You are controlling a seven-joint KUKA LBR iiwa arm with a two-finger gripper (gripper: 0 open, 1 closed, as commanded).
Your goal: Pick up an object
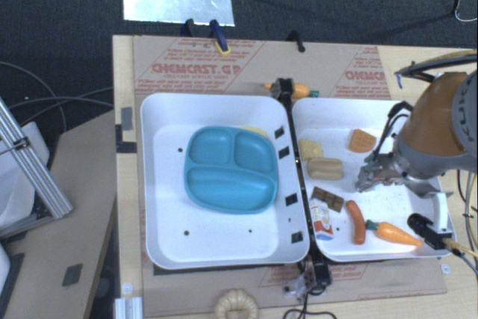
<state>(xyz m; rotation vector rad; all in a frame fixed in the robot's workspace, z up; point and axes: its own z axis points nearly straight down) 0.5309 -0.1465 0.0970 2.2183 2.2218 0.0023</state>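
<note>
The right bin [340, 113] holds several toy foods: an orange cracker [363, 140], a pale beige block [310, 149], a tan bread roll [326, 169], a brown chocolate bar [327, 199], a red and white packet [321, 220], a red sausage [355, 222] and an orange carrot [396, 234]. My gripper [371, 180] hangs low over the middle of this bin, just right of the roll and below the cracker. Nothing shows in its grasp.
In the left bin [160, 160] lies a blue divided plate [231, 168], with a pale yellow thing [258, 132] peeking out behind it. A black divider [297, 168] runs between the bins. A small orange item [300, 91] sits behind them.
</note>
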